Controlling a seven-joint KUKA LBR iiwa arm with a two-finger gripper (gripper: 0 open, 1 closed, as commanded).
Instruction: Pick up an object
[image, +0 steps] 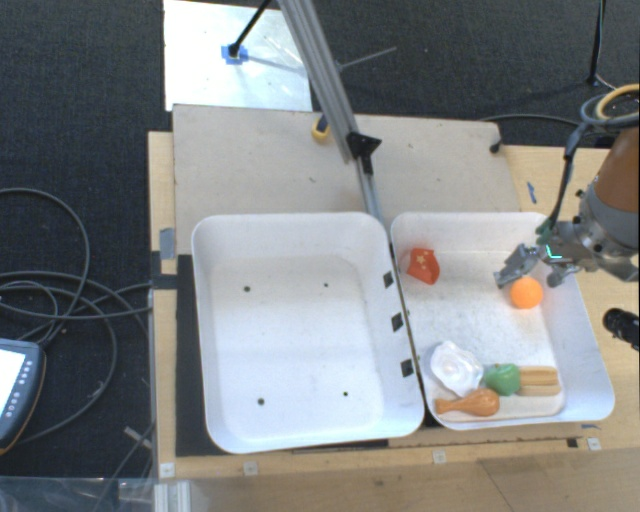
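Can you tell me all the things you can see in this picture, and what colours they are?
Red toy: one, red with a light mark, right bin, upper left part.
Orange ball: one, orange, right bin, just below the gripper.
White object: one, white, right bin, near the front.
Green object: one, green, right bin, beside the white object.
Tan stick: one, tan, right of the green object.
Orange pear-shaped toy: one, orange, right bin's front edge.
Bins: two, white, left bin and right bin side by side.
Bench: one, tan.
Cables: several, black, floor at left.
Gripper: one, grey, over the right bin.
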